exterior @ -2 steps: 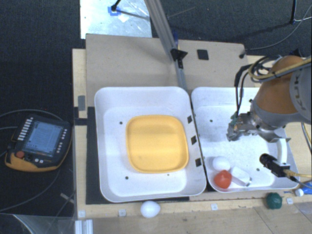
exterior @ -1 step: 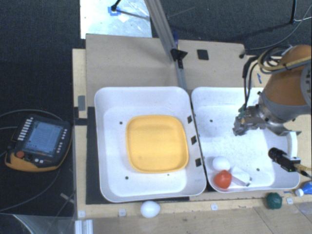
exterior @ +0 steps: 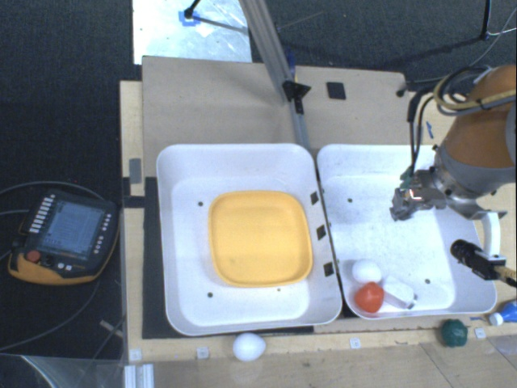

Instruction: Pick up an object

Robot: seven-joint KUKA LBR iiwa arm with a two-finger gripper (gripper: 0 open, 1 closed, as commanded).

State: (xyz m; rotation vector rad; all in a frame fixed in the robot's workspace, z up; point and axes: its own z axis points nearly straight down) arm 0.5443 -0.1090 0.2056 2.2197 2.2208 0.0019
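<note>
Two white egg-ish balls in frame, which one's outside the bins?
The white ball on the bench below the left bin. The other lies inside the right bin, touching the red ball.

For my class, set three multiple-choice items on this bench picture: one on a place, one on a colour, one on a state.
1. Where does the yellow plate lie?
A. In the left bin
B. In the right bin
C. On the floor

2. What colour is the ball beside the white egg-shaped object in the right bin?
A. Blue
B. Red
C. Black

3. How does the gripper stand to the things in the right bin?
A. Lifting the ball
B. Resting on the plate
C. Apart from them, nearer the bin's far side

Key: 1 A, the yellow plate sits in the left bin. 2 B, the ball by the white egg-shaped object is red. 3 C, the gripper is over bare floor of the right bin.
</note>
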